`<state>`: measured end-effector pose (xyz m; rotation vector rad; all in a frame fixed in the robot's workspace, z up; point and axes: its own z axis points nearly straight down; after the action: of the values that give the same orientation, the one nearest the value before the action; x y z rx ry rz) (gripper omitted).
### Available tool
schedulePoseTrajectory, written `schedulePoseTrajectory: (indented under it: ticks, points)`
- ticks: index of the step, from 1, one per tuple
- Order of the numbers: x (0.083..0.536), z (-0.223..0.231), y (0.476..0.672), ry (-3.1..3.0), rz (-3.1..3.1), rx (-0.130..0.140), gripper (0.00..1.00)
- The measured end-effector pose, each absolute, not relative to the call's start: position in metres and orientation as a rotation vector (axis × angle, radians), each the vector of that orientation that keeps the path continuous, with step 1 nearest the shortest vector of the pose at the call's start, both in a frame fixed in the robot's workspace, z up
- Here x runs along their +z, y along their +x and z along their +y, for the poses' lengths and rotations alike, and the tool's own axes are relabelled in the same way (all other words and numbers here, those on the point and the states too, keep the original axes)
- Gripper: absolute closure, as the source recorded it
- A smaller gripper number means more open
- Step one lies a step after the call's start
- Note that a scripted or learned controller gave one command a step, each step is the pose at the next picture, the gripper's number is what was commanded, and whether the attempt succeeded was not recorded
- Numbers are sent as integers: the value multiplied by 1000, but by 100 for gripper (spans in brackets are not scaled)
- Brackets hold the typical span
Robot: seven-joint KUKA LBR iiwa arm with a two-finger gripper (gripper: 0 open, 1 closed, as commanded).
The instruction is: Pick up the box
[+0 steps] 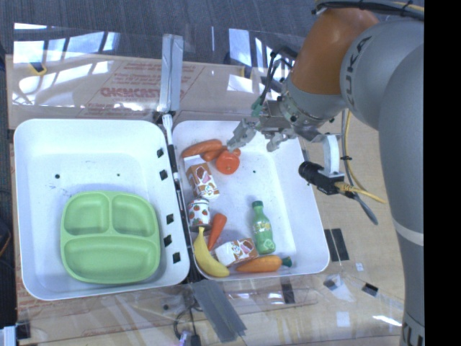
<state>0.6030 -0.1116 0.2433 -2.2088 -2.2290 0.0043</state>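
Note:
Three small red-and-white cartons lie in the right bin (pixel 306 193). One box (pixel 202 179) sits along the left wall, a smaller one (pixel 199 212) just below it, and a third (pixel 236 251) lies near the front beside the banana. My gripper (pixel 256 140) hovers over the back of this bin, open, its fingers (pixel 238 135) spread with nothing between them. The left finger ends just above a round red-orange fruit (pixel 227 163). The nearest box lies to the lower left of the gripper, apart from it.
The right bin also holds a carrot (pixel 202 148) at the back, a second carrot (pixel 216 229), a green bottle (pixel 261 228), a banana (pixel 206 258) and a carrot (pixel 259 264) along the front. A green divided plate (pixel 109 237) lies in the left bin (pixel 43 157).

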Motion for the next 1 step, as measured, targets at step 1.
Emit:
schedulePoseTrajectory:
  ticks: [1]
  points:
    - [122,-103,582,-2498,-1905,-2,0]
